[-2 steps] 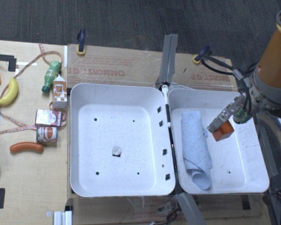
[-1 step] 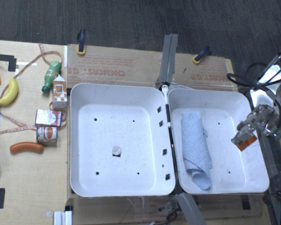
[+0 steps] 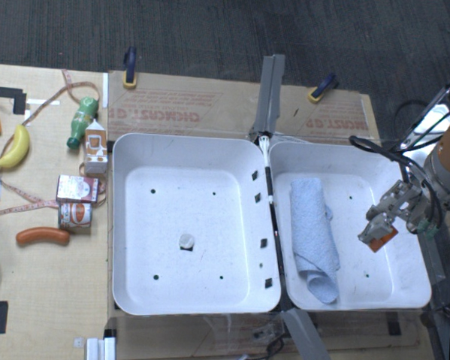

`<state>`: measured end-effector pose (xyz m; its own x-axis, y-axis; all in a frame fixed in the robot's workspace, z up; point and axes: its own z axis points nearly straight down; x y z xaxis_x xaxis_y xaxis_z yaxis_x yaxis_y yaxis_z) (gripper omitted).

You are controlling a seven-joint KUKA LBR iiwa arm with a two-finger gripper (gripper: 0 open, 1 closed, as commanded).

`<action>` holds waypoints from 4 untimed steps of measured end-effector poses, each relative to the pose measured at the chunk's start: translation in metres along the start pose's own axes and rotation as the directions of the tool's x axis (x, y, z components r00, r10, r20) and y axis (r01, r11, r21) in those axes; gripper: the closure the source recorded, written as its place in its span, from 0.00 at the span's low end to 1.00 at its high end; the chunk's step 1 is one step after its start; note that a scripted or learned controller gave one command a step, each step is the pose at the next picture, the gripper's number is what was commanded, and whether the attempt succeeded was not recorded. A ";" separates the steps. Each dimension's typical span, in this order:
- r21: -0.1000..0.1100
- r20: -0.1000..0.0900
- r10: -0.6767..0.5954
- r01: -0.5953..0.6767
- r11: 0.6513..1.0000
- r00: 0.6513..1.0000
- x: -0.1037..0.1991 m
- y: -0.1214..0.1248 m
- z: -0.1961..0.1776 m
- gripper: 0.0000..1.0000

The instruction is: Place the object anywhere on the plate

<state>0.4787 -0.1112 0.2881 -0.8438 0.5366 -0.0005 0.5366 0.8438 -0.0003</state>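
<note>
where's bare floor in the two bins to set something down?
Left white bin: open all around the small pale disc. Right white bin: narrow strip between the rolled light-blue towel and the gripper; crowded there.

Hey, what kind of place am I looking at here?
Probably a robotics lab test bench, not a kitchen. Two white bins sit side by side on cardboard held by clamps, a robot gripper reaches in, and toy food like a banana lies beside them.

The cardboard sheet [image 3: 169, 105] behind the bins bears red print, upside down and unreadable.
</note>
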 end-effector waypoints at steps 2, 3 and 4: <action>0.000 0.004 -0.372 0.372 0.928 0.928 -0.045 -0.071 -0.062 1.00; 0.000 0.004 -0.457 0.457 0.889 0.889 -0.060 -0.094 -0.154 1.00; 0.000 0.003 -0.419 0.419 0.908 0.908 -0.067 -0.089 -0.153 1.00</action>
<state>0.4879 -0.2220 0.4412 -0.9911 0.1334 -0.0029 0.1334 0.9911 -0.0004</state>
